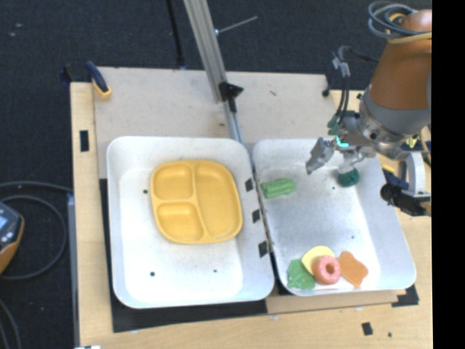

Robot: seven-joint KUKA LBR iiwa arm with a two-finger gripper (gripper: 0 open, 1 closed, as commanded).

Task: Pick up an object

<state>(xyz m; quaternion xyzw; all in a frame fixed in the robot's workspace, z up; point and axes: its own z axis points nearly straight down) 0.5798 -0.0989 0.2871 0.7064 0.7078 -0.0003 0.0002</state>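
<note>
In the camera view, the claw (333, 153) is seen hanging over the upper part of the right bin (378, 264), reached in from the right on the grey arm (396, 86) with its orange band. One pale finger is made out pointing down-left toward the bin floor, and a dark teal piece is seen just to its right, but whether that piece belongs to the claw or is a small object cannot be told. How far the claw stands open cannot be told either, and nothing is seen gripped between its fingers.

The step in hand is judged to be the approach: no object has been lifted yet. The nearest candidate is the green cylinder (278, 188), lying on its side near the right bin's left wall, just left of and below the claw. For the next move, the claw would have to be shifted left over it, aligned across its short axis, lowered and closed.

By count, two white bins are set side by side on the tabletop (156, 97). One yellow divided tray (197, 200) is lying in the left bin (131, 267). In the right bin, besides the one green cylinder, a cluster is gathered at the lower edge: one green leafy piece (298, 275), one yellow disc (316, 257), one pink ring (327, 270) and one orange piece (354, 268), all touching or nearly so.
</note>
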